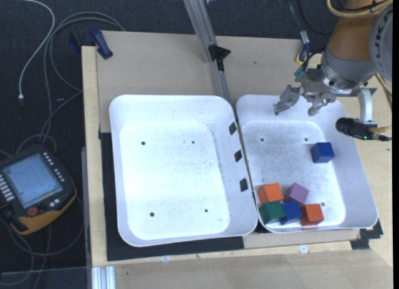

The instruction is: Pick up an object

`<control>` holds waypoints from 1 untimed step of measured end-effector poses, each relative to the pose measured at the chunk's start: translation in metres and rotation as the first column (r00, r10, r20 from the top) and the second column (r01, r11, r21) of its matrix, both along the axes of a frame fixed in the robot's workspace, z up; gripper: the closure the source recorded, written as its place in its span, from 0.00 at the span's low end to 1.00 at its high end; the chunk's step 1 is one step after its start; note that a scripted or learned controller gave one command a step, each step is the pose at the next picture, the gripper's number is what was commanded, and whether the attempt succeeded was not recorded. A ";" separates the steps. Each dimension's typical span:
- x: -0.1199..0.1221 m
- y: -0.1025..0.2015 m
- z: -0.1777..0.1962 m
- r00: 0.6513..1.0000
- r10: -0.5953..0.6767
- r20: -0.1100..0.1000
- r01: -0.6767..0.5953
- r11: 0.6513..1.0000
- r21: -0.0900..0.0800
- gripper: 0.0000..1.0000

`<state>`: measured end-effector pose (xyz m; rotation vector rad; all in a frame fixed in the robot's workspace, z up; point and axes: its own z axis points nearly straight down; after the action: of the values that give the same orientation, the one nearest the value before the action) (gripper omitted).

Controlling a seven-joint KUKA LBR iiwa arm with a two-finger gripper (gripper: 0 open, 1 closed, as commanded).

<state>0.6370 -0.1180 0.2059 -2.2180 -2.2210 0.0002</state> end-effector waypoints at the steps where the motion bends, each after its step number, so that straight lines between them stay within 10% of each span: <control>1: 0.012 0.023 -0.085 1.000 0.002 -0.008 -0.002 1.000 0.001 0.00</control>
<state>0.6488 -0.0955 0.1207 -2.2116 -2.2182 0.0079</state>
